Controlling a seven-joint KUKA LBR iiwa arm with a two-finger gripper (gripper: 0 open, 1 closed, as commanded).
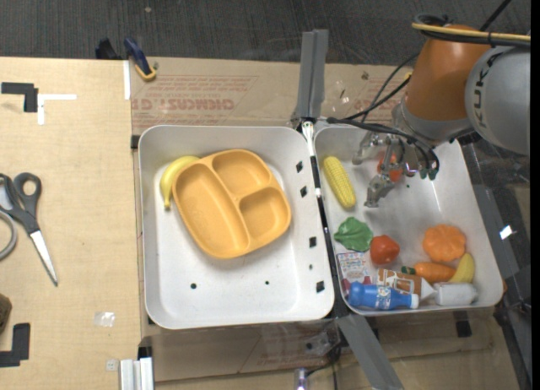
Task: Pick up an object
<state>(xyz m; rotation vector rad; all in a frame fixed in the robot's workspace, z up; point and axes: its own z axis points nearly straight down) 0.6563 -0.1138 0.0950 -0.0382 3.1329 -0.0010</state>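
Observation:
My gripper [384, 173] hangs over the back of the right bin [481, 211], under the orange band of the arm. It sits just right of a yellow corn cob [339, 181] and above the toys at the front. Those toys are a green leaf [353, 233], a red tomato [384, 249], an orange [444, 242], a carrot [432, 271], a small banana [462, 268], a blue bottle [380, 297] and a white bottle [456, 294]. Nothing can be made out held in the gripper.
The left bin [169, 287] holds an orange divided plate [232, 203] with a yellow banana [173, 179] against its left rim. Scissors [29, 219] lie on the wooden bench at far left. A grey bar [312, 76] rises between the bins at the back.

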